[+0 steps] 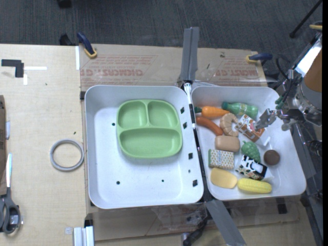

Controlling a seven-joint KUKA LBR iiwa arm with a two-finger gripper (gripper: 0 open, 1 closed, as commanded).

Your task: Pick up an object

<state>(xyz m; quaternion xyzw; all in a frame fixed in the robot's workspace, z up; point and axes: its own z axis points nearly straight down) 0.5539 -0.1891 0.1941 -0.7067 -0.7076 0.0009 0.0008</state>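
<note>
We look down on two white bins: the left bin [97, 152] bears a green tray [149, 128], the right bin [292, 163] a heap of toy food. The gripper [267, 118] hangs low over a small packet [249, 128]; how its tips stand, we cannot tell. We judge the packet light, stiff, slick, best pinched across its narrow sides.

I see my arm [313, 81] coming in from the right edge, with the grey body and a bit of the orange band near the top. The gripper [267, 118] points to the left and is low. Its metal end looks tilted downward.
</note>
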